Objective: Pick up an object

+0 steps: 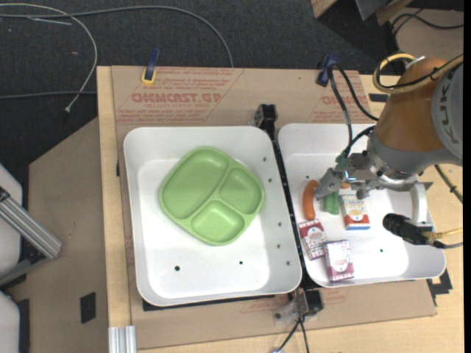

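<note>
Two white bins on a cardboard-covered bench

Three small cartons [330,248] and one orange sausage [310,198] are counted in the right bin [383,259], toward 9 o'clock; one green divided plate [212,195] is held by the left bin [147,271]. The gripper [340,184] is seen above the sausage; its opening cannot be told.

I see a green divided plate [212,195] central in the left bin [140,197]. Blue clamps [151,64] grip the cardboard's [184,94] far edge.
</note>
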